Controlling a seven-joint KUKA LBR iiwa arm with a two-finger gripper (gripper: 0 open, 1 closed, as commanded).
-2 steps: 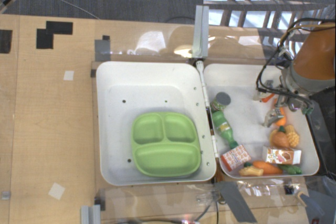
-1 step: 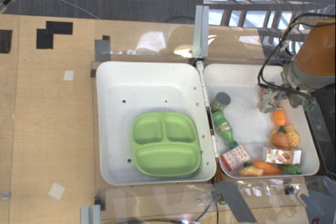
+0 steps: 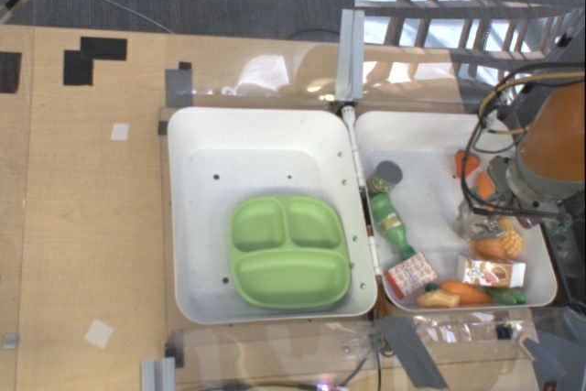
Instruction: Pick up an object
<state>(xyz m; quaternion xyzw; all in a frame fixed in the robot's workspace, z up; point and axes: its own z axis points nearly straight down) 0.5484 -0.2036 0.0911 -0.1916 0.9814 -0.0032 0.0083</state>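
Observation:
My gripper [image 3: 480,221] hangs low over the right side of the right bin [image 3: 421,151], under the orange band of the arm [image 3: 557,137]. Just below it lies an orange and yellow textured toy [image 3: 503,244], touching or nearly touching the gripper's tip. An orange piece [image 3: 482,184] and a red piece [image 3: 463,164] sit close behind the gripper, partly hidden by the wrist and cables. A green bottle [image 3: 388,220] with a grey cap [image 3: 388,172] lies by the bin's left wall.
Along the right bin's front edge lie a red and white box [image 3: 411,275], a carrot [image 3: 460,294] and a small juice carton [image 3: 494,272]. The left bin [image 3: 211,151] holds a green divided plate [image 3: 289,250]. A metal rack [image 3: 458,32] stands behind the bins.

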